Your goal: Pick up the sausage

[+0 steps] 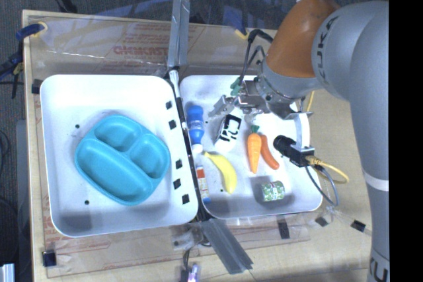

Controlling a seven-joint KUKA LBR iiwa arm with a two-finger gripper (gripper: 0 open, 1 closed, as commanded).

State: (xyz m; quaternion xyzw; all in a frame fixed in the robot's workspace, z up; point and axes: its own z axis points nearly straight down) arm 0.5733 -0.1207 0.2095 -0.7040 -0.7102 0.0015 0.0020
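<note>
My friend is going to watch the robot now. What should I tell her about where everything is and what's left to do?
Gripper: low over the back of the right bin, above a black-and-white item. I cannot tell if it is open or shut, and nothing shows between its fingers.
Sausage: lying in the right bin, touching the right side of the carrot. Not picked up.
Also in that bin: banana, blue bottle, green can.
Left bin: holds a blue divided plate.
Done: nothing yet.
Left: move the gripper over to the sausage, grasp it and lift it.
</note>
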